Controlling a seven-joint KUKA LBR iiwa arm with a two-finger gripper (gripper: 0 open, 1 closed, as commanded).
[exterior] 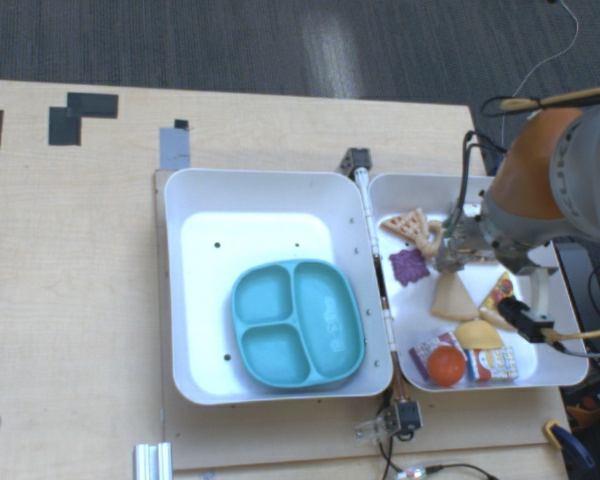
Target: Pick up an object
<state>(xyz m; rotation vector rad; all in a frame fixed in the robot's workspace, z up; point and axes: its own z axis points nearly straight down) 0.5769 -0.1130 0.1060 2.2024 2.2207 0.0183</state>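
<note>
My gripper (pixel 448 254) hangs low over the upper middle of the right bin (pixel 570 373), under the grey arm with its orange band (pixel 528 173). Just below it lies a tan wedge (pixel 452 298). To its left are a purple piece (pixel 408 266) and a tan lattice-shaped piece (pixel 408 226). A red tomato (pixel 445 366), a yellow piece (pixel 478 335) and a printed packet (pixel 492 364) lie at the bin's near end. I see nothing held in the gripper.
The left bin (pixel 195 268) holds a teal divided plate (pixel 298 323) at its near right. A ridge with a metal clamp (pixel 357 160) separates the two bins. Cables (pixel 570 336) trail from the arm over the right bin's right side.
</note>
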